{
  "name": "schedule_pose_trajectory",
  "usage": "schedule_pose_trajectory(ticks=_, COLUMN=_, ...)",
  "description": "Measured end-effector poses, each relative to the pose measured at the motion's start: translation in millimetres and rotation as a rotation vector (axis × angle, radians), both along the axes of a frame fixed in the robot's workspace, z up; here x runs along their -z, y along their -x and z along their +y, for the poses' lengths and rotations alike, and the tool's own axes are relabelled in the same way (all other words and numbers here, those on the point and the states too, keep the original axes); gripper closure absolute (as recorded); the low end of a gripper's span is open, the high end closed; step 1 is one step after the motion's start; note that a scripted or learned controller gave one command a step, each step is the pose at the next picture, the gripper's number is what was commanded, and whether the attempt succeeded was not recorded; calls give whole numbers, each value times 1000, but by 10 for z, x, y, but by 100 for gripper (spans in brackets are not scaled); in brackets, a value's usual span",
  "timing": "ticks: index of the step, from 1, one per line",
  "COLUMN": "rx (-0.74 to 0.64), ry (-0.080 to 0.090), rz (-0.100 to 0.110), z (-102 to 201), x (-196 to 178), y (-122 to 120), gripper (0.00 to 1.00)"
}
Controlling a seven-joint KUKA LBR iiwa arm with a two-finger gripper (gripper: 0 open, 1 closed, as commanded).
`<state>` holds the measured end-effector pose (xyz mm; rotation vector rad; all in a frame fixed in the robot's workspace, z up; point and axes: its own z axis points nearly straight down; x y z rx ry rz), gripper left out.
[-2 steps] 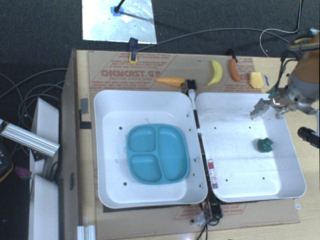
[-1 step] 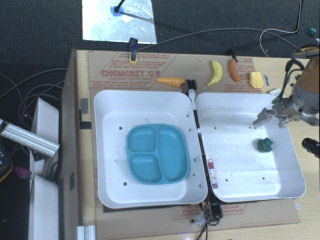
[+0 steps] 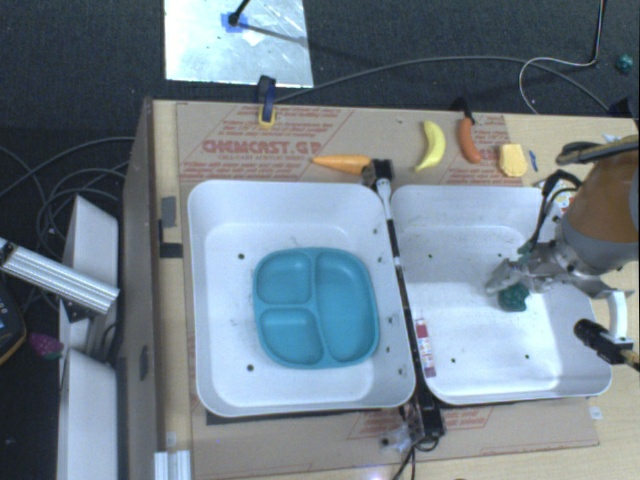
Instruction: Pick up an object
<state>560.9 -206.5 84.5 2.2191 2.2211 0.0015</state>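
The gripper (image 3: 512, 280) hangs over a small teal object (image 3: 514, 299) near the right bin's (image 3: 470, 380) right edge, finger state indiscernible; a sound pick needs the fingers straddling it squarely before closing.
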Motion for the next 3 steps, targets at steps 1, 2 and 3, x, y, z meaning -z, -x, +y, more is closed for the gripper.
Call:
schedule_pose_trajectory(ticks=1, rx=-1, ry=1, rz=-2, z=-2, x=-107, y=-9, gripper=100)
schedule_pose_trajectory(ticks=2, rx=-5, ry=0, rz=-6, z=493, x=-1078, y=-1097, gripper=100)
schedule_pose_trajectory(ticks=3, rx=-5, ry=-2, rz=-2, z=1210, x=-1353, y=-782, gripper=100)
